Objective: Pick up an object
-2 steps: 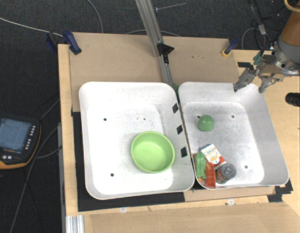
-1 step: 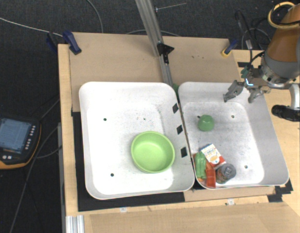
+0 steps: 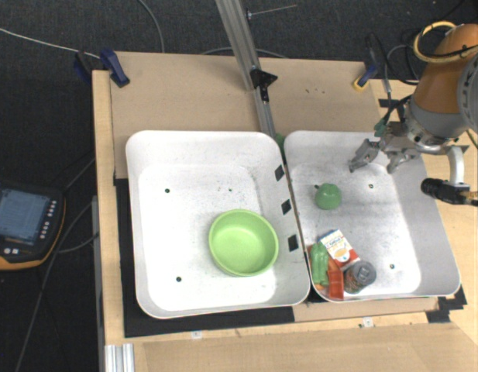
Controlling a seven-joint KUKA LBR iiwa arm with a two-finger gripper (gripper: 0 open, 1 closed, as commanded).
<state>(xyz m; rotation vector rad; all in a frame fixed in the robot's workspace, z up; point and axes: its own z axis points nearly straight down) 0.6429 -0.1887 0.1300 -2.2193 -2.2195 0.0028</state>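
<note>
While the pincer (image 3: pixel 380 155) hangs over the far part of the right bin (image 3: pixel 424 231), fingers spread wide with nothing between them, the step in hand looks like the approach, before any grasp. Arm (image 3: pixel 444 76) comes in from the right, orange band above the wrist.

Nearest candidate: a green ball (image 3: pixel 328 197), below and left of the pincer in view, near but apart from it, standing alone on bare bin floor. Farther down from the pincer, at the bin's near-left corner, a cluster: an orange-and-white carton (image 3: pixel 335 246), a red-and-green packet (image 3: pixel 325 273) touching it, a dark round thing (image 3: pixel 360 274) just beside; what that last one is, can't tell. Well left of the pincer, in the other bin (image 3: pixel 157 208), a green bowl (image 3: pixel 243 242).

Next move, as a guess: shift toward the ball, centre the open fingers over it, descend, close. Ball may roll if one finger hits first. The cluster is harder, since its items touch.
</note>
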